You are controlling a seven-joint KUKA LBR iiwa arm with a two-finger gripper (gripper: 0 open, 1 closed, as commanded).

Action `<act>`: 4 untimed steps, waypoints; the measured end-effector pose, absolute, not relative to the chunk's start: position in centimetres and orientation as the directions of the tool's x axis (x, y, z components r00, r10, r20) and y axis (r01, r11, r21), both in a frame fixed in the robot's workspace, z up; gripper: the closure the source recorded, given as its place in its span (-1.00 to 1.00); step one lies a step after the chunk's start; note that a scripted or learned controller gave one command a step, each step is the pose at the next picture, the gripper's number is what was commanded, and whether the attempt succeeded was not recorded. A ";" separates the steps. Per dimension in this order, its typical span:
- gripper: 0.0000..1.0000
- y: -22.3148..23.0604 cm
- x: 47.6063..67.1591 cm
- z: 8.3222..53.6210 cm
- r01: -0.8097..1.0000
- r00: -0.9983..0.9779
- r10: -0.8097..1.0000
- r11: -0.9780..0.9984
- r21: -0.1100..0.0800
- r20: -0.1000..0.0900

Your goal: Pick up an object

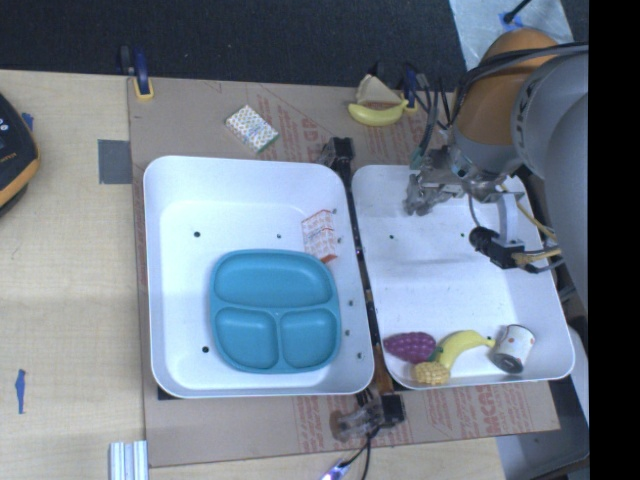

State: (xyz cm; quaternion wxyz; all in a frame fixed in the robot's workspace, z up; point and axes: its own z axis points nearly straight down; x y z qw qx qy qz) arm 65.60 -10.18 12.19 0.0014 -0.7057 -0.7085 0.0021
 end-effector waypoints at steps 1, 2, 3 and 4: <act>1.00 -10.1 65.7 14.1 1.000 -0.004 1.000 0.004 -0.001 -0.001; 1.00 -9.1 61.6 19.3 1.000 -0.002 1.000 0.002 -0.003 0.000; 1.00 -8.7 63.5 19.2 1.000 -0.004 1.000 0.004 -0.002 0.000; 1.00 -7.8 54.8 19.1 1.000 -0.002 1.000 0.002 -0.005 0.000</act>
